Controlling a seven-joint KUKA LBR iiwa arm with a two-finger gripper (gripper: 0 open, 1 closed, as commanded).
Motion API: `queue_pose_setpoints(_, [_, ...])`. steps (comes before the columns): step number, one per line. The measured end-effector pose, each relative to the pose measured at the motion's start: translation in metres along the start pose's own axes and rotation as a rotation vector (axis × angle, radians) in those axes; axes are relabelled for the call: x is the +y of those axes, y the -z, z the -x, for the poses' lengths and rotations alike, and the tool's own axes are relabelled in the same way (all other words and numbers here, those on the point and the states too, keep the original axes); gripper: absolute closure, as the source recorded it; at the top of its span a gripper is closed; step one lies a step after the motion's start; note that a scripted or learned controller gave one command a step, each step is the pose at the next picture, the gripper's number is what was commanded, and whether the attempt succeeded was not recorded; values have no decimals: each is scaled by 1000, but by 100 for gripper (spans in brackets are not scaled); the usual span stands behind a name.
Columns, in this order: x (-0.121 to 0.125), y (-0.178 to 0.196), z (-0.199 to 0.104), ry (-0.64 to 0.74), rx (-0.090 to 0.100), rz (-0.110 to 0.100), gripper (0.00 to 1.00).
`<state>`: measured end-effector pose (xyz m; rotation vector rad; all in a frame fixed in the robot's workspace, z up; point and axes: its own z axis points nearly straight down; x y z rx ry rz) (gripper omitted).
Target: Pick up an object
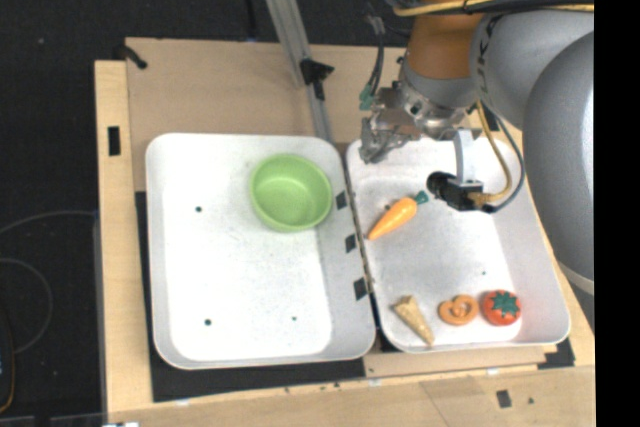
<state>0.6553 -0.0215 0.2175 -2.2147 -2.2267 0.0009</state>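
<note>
A: Grey arm's pincer (pixel 378 147) hangs over the upper left corner of the right shallow white plastic bin (pixel 520 245), holding nothing; its spread cannot be told. The orange toy carrot (pixel 392 217) lies just below it.

B: It looks light, stiff and smooth; the thick middle seems the best place to take it. The bin's left wall crowds it. The green plastic bowl (pixel 291 193), the red toy tomato (pixel 501 307), the tan cone (pixel 412 317) and the orange pretzel-like toy (pixel 458 310) sit apart.

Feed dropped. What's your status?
Gripper over right bin far corner, nothing gripped. Carrot nearest, untouched. Path clear.
</note>
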Motion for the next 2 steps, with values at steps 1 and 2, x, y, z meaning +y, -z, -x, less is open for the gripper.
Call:
queue_pose_setpoints(1, [-13, 12, -52, 2, 2, 1, 100])
queue_pose_setpoints(2, [-44, 10, -100, 2, 1, 0, 100])
